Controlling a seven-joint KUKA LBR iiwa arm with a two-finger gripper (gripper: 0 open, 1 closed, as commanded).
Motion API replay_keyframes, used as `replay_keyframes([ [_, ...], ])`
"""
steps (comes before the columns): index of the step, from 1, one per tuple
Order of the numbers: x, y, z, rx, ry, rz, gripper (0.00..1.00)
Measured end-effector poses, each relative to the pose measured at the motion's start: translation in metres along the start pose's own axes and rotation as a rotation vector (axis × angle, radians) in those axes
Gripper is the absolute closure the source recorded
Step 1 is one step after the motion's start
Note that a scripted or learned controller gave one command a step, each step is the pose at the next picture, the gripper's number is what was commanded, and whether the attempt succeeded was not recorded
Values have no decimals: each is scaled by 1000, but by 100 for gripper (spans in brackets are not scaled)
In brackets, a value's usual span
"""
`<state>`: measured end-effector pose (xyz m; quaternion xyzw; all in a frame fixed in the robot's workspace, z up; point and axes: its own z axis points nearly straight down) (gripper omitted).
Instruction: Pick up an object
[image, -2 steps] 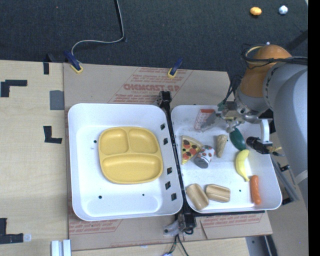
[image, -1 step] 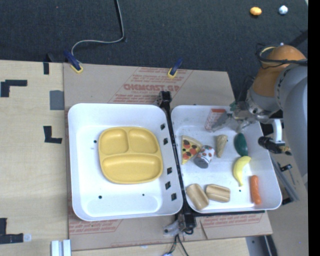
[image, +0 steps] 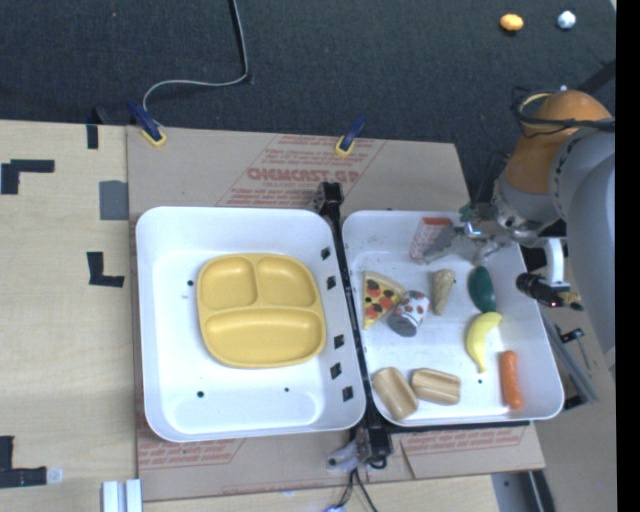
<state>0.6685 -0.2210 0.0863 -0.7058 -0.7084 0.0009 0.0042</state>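
My gripper (image: 468, 236) hangs over the far right part of the right bin (image: 548, 400), reaching in from the right on the grey arm with its orange band (image: 545, 150). Just left of it lies a small red and white carton (image: 430, 237). Below the gripper sit a dark green vegetable (image: 483, 288) and a beige cone-shaped piece (image: 442, 288). Further toward the front are a pizza slice (image: 379, 297), a small grey can (image: 407, 318), a banana (image: 482, 338), a carrot (image: 510, 379) and two bread rolls (image: 415, 388). I see nothing held.
The left bin (image: 165, 300) holds a yellow divided plate (image: 262, 309). A black clip ridge (image: 338, 290) runs between the two bins. Both bins rest on a cardboard sheet (image: 250, 165) fixed with yellow clamps. A cable (image: 200, 85) loops at the back.
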Motion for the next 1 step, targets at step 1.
replay_keyframes([
  [1,0,0,0,0,0,0,0],
])
